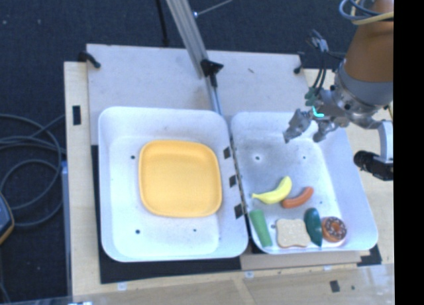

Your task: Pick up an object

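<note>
Nearest me, along the right bin's (344,164) near edge, sit a green cucumber (260,227), a slice of toast (291,233), a dark green pepper (313,225) and a frosted donut (334,229). Just behind them a banana (275,192) touches a sausage (297,197). The left bin (112,164) holds a yellow plate (179,178). Farther back, the pincer (307,130) hangs over the right bin's far side, its fingers spread apart with nothing between them.
</note>
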`<state>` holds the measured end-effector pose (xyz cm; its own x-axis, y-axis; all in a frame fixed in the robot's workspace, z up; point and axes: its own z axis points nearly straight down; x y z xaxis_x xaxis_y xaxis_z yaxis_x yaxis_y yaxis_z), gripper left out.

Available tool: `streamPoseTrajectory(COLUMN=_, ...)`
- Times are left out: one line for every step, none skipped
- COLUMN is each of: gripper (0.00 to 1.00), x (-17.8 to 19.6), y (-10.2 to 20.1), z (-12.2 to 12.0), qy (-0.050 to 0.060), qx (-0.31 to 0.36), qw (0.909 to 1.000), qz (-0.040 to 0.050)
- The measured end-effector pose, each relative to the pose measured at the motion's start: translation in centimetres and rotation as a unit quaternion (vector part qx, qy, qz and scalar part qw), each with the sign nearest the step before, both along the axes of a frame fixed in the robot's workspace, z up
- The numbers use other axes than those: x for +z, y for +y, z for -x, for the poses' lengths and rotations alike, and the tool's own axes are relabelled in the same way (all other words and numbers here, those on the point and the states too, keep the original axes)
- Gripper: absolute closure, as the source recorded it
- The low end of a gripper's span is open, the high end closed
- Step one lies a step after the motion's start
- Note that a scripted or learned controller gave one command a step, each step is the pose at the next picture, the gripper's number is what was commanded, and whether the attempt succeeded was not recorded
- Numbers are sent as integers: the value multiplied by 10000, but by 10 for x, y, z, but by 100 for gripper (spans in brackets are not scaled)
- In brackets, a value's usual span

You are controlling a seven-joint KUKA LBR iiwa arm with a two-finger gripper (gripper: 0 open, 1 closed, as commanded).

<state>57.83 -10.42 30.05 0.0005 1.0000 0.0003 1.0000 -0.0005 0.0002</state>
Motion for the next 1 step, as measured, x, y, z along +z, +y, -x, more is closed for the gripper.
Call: streamPoseTrajectory(gripper=0, x=0, y=0, z=0, qy=0, qx=0, qw=10000, qz=0)
